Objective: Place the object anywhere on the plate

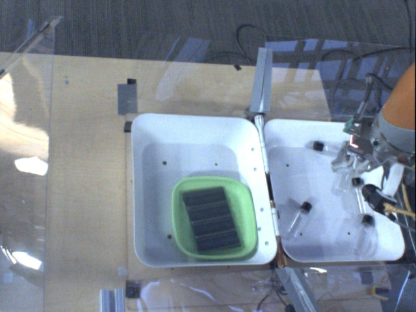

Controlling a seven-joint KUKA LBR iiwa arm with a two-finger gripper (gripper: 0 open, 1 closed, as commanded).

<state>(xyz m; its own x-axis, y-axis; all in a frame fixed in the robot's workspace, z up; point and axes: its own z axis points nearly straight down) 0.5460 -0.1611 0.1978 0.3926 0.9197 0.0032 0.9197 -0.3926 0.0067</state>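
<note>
A green square plate (245, 197) rests in the front part of the left bin (153, 174), with a dark ridged block (210, 218) lying on it. Several clear vials with black caps lie in the right bin (289, 138): one (297, 218) near its front left, one (368, 231) at the front right, and one (344, 181) towards the right side. A loose-looking black cap (318, 146) sits near the back. My gripper (351, 160) hangs over the right side of the right bin, just above the vial there. Nothing can be made out in its grasp.
The grey arm with its orange band (400, 106) comes in over the right bin's right wall. A metal post (261, 83) stands behind the seam between the bins. Cables (390, 207) trail by the right bin's right edge.
</note>
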